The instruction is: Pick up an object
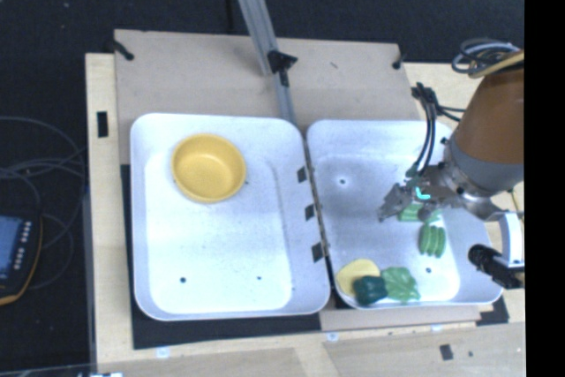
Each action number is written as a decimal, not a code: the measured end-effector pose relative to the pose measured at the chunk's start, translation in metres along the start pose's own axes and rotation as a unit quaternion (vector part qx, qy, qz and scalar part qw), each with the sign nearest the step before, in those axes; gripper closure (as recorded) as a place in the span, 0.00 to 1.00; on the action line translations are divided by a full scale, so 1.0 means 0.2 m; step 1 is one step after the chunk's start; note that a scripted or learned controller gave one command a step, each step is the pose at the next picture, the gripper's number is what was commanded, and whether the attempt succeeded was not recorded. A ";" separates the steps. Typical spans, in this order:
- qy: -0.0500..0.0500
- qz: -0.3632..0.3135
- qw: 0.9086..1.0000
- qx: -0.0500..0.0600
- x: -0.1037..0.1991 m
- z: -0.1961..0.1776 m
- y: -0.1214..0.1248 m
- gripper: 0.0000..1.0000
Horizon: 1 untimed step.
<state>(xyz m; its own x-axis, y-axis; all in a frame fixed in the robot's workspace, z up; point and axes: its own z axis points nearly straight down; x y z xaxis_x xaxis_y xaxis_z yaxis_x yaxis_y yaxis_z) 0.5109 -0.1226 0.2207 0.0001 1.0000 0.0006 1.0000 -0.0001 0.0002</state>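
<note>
My gripper (408, 206) hangs low over the right bin (353, 163), near its right side, under the orange band of the arm. Just below and right of it lies a light green ribbed object (432, 238). At the bin's front edge sit a yellow piece (353, 270), a dark teal piece (371, 289) and a pale green piece (401, 282), bunched together. A yellow bowl (208, 168) stands in the back left of the left bin (221, 269). I see nothing clearly between the fingers.
A grey metal post (256, 9) slants up from the back between the bins. Black clips (309, 212) mark the divider where the bins meet. Cables (428, 119) hang behind the arm at the right.
</note>
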 end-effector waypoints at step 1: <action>0.000 0.000 1.000 0.000 0.00 0.00 0.00 0.00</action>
<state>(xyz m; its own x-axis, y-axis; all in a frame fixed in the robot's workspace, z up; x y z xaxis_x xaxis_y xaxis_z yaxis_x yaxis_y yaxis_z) 0.5109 -0.1226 0.2207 0.0001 1.0000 0.0006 1.0000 -0.0001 0.0002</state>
